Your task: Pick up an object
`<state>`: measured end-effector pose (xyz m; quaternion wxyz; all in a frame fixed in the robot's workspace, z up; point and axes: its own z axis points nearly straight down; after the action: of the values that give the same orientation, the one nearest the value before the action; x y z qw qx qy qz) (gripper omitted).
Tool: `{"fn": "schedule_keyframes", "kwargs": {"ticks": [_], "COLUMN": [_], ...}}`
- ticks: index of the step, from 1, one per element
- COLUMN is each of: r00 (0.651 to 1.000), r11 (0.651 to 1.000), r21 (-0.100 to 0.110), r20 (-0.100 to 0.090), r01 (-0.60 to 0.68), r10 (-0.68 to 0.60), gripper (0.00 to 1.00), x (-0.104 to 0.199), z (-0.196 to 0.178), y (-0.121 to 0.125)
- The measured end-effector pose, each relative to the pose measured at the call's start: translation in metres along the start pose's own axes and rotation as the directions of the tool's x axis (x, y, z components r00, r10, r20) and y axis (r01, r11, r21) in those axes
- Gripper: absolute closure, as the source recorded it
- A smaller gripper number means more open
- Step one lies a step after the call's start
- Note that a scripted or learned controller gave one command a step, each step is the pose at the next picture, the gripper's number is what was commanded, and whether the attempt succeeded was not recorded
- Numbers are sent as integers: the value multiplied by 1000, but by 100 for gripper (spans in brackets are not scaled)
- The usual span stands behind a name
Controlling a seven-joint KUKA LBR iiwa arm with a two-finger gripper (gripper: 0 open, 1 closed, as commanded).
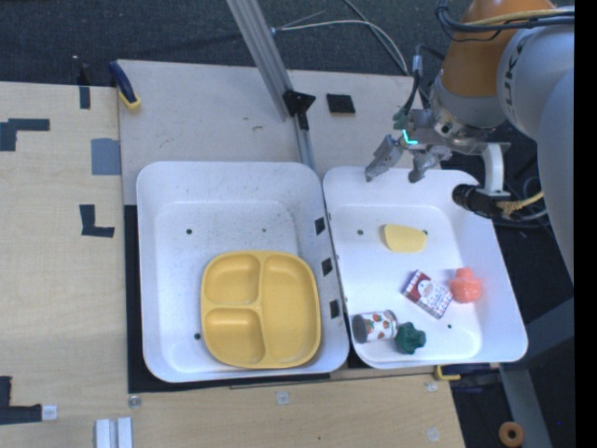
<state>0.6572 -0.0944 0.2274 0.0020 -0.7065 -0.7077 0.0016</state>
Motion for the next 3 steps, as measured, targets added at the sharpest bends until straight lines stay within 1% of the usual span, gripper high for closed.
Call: {"fn": "schedule_keyframes", "kwargs": {"ticks": [1, 2, 3], "r00": [1000, 1000, 1000], "r11": [1000, 1000, 1000], "r21": [-4, -2, 0], "r20": [0, 2, 1], "r01": [0, 0, 0], "r10": [0, 0, 0], "gripper": [0, 0, 0], "x": [0, -3, -3], "z": [-2, 41, 95], "y": [1, 1, -10]}}
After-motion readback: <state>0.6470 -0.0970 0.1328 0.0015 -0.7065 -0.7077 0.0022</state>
